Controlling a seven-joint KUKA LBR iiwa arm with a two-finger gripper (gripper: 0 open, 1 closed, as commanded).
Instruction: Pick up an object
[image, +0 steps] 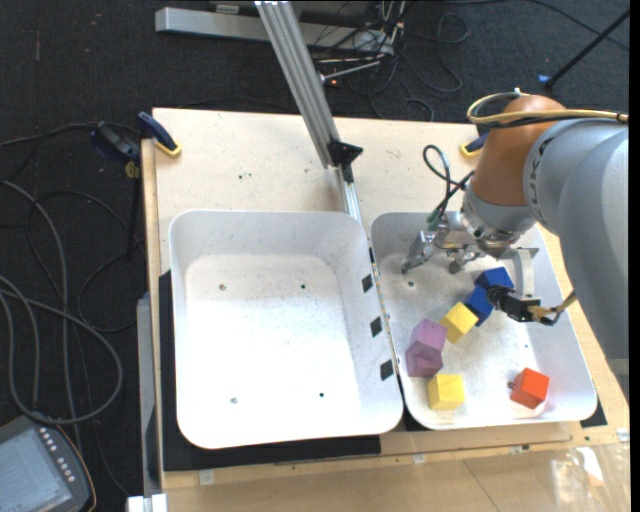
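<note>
The gripper (437, 255) hangs over the upper part of the right bin (560, 350), its 2 metal fingers (413, 258) spread apart and nothing between them. The grey arm (590, 200) reaches in from the right, with the orange band (510, 150) just above the wrist.

All the blocks lie below and to the right of the gripper, in the same bin. Nearest is a blue block (494, 280), just right of the fingers and slightly lower, with a second blue block (478, 303) touching it from below. A yellow block (461, 320) sits against that second blue one. A purple block (427, 347) lies below the gripper, near the bin's left wall. Another yellow block (446, 390) rests just below the purple one. An orange block (530, 387) lies farthest away, toward the bin's lower right corner.

The left bin (200, 240) sits to the gripper's left, touching the right bin along their shared edge.
</note>
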